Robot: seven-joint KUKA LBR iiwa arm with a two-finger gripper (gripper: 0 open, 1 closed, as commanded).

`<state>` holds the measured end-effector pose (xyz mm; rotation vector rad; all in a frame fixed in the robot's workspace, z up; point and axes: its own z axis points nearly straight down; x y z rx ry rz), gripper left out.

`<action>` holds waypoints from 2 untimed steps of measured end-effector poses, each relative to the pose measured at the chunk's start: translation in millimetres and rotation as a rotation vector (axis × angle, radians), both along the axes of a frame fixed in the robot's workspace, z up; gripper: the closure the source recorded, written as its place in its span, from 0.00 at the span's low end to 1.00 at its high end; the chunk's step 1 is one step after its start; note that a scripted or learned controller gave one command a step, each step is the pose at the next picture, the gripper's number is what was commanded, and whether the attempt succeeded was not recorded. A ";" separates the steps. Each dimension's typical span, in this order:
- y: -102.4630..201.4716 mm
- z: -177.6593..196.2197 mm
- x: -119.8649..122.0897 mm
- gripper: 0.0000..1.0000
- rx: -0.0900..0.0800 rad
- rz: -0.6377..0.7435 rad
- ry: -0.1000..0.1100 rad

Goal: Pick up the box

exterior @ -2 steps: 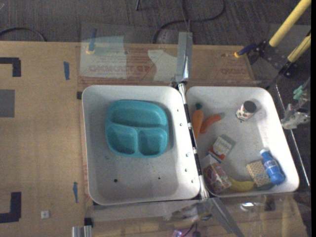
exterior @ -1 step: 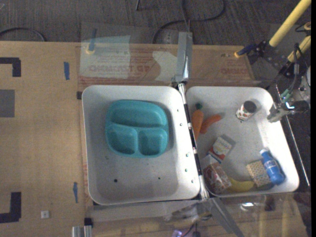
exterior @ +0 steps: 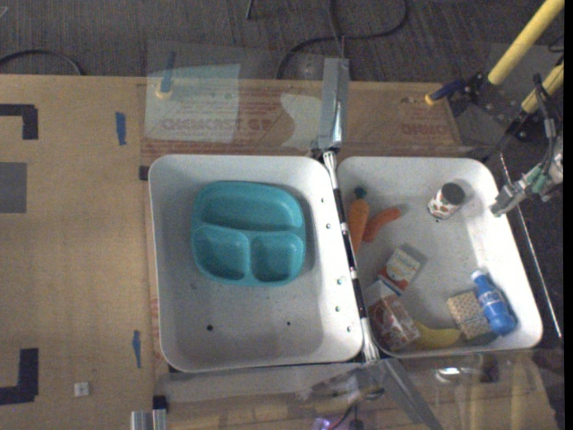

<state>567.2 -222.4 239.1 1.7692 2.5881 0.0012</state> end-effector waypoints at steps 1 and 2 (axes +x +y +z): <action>-0.1 -0.1 -0.1 0.00 0.000 -0.001 0.000; 58.9 -55.0 20.2 0.00 0.002 0.348 0.004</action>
